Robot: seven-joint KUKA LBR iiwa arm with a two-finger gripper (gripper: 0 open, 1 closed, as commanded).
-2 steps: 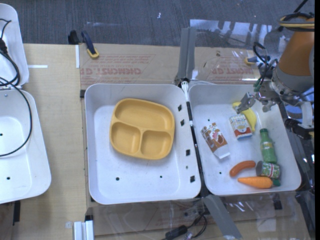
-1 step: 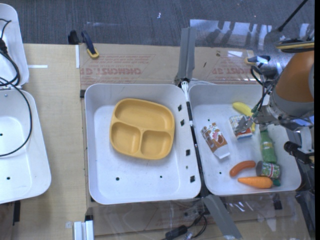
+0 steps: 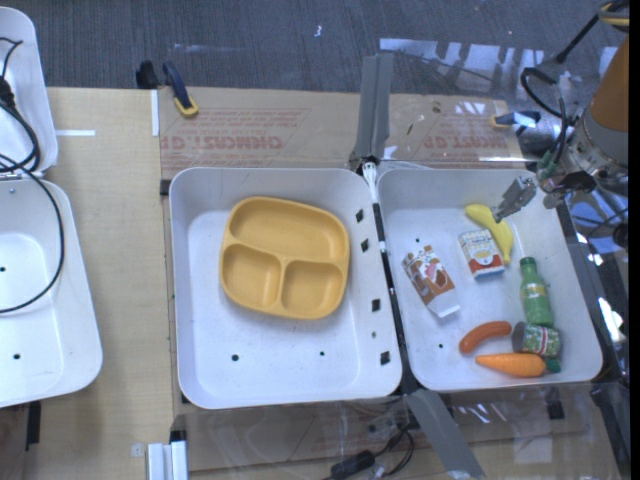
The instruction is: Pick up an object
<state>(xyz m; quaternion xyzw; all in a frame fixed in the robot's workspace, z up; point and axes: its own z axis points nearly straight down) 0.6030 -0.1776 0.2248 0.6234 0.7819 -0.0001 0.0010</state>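
The right bin [image 3: 580, 368] holds several items. A yellow banana [image 3: 494, 227] lies at the back, with a small red and white carton [image 3: 481, 252] just in front of it. A brown and white carton [image 3: 430, 280] lies to the left. A green bottle [image 3: 534, 292], a red sausage [image 3: 485, 336], an orange carrot [image 3: 511, 364] and a small can [image 3: 540, 340] sit at the front right. My gripper [image 3: 517, 199] hangs over the bin's back right, just right of the banana's far end. Nothing shows in its grasp.
The left bin [image 3: 200, 348] holds a yellow divided plate [image 3: 284, 258]. A grey divider [image 3: 374, 118] runs between the bins at the back. Cables and the arm's wrist [image 3: 575, 158] crowd the right bin's back right corner. White equipment [image 3: 30, 268] stands at the far left.
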